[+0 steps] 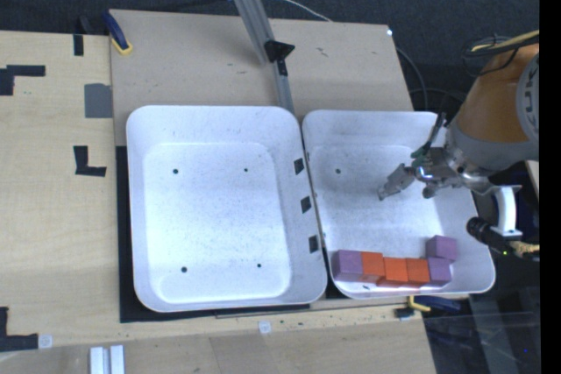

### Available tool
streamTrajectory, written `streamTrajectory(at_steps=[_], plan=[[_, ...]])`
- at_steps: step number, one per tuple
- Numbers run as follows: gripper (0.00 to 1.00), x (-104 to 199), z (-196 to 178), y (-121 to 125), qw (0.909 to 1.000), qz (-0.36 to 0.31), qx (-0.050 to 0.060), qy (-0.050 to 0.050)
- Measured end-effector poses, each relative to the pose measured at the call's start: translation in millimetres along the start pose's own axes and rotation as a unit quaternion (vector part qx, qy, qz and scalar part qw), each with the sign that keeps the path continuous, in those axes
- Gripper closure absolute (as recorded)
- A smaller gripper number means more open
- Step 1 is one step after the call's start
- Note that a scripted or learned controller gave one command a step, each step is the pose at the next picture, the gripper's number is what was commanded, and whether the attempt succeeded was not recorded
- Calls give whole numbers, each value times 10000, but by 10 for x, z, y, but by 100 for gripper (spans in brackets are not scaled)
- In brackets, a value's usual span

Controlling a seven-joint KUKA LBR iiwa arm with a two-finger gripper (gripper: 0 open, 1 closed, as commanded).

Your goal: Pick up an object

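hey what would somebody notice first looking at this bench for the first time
Most likely the row of purple and orange blocks packed along the near wall of the right bin, the only strong colour against the white. Next, the grey and orange arm reaching in from the right, its gripper over the middle of that bin, apart from the blocks. The left bin beside it is plain white.

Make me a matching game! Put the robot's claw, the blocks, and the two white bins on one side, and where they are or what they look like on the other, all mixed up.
Things:
1. claw
2. orange blocks
3. purple block on top
4. left bin

Descriptions:
A. sits beside the bin that has the blocks
B. up over the middle of the right bin
C. in the row along the right bin's near edge
D. stacked at the row's right end

Pairs: 1-B, 2-C, 3-D, 4-A
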State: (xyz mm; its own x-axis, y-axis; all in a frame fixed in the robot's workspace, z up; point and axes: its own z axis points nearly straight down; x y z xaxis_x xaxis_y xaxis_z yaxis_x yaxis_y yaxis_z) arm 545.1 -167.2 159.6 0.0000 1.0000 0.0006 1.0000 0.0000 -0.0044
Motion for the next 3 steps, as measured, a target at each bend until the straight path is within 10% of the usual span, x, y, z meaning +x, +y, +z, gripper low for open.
streamTrajectory(at_steps=[2, 3], plan=[[0, -4, -2, 12, 10000, -4, -14, -1], [0, -421, 668, 907, 10000, -14, -16, -9]])
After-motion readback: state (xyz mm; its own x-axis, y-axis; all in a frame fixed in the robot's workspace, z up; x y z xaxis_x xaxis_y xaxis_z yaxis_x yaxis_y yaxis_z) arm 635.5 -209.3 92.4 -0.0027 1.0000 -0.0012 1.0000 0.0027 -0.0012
